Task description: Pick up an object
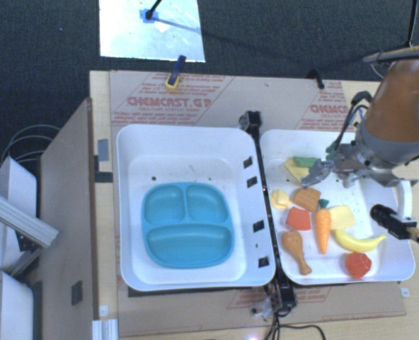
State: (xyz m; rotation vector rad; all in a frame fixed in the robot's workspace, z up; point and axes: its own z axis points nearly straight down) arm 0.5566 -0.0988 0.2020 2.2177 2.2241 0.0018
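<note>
The right bin (400, 264) holds several toy foods: a yellow-green corn piece (299, 166), a brown cracker (306, 198), a red-orange block (299, 219), a carrot (323, 229), a yellow block (341, 217), a banana (359, 242), a drumstick (295, 251), a red tomato (358, 264) and a small pale yellow piece (280, 200). My gripper (314, 174) hangs low over the bin's upper middle, just above the cracker and beside the corn. I see nothing held in it.
The left bin (135, 154) contains a blue divided plate (188, 224). A black divider strip (262, 197) runs between the bins. The arm's grey and orange body (400, 112) covers the right bin's far corner. A black part (390, 220) juts over the bin's right side.
</note>
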